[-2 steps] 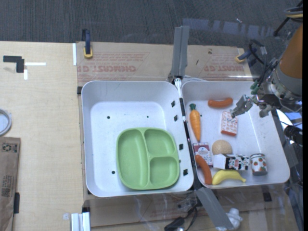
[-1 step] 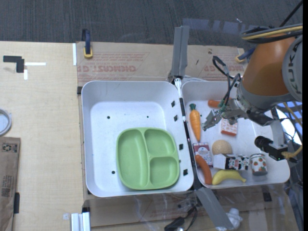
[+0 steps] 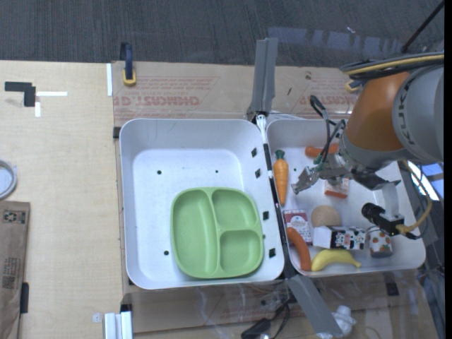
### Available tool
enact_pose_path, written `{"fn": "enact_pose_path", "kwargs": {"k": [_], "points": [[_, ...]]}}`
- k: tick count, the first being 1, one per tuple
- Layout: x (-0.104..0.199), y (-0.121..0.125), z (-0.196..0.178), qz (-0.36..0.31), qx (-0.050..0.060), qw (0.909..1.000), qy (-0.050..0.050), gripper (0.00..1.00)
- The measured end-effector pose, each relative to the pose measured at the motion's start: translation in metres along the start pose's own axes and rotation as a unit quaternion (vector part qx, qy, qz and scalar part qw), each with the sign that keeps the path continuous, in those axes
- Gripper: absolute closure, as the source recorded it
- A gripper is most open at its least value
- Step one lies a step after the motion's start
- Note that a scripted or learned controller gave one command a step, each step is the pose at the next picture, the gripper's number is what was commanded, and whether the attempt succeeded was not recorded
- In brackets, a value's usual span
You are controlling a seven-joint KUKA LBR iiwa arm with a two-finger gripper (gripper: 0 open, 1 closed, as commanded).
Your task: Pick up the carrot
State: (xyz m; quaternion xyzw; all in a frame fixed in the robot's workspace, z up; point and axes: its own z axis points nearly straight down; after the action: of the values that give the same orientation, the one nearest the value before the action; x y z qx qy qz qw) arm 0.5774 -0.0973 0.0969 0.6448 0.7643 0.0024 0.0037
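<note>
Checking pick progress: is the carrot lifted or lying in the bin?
Lying in the bin. The carrot rests along the right bin's left wall; the gripper is beside it, not around it.

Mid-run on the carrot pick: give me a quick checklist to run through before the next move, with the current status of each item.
1. Carrot located: ok. It lies along the left wall of the right bin, green top pointing to the far side.
2. Carrot free of the claw: ok. The claw hangs just right of it, nothing between them.
3. Claw opening: cannot tell from this view.
4. Clutter near the carrot: not ok. A small red-and-white carton sits just past its tip.
5. Drop area: ok. The green divided plate sits in the left bin.
</note>
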Motion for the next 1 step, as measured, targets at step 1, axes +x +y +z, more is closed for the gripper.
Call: {"fn": "enact_pose_path", "kwargs": {"k": [1], "points": [[-0.0024,0.0011,-0.0087,0.002,-0.002,1.0000,-0.002,1.00]]}}
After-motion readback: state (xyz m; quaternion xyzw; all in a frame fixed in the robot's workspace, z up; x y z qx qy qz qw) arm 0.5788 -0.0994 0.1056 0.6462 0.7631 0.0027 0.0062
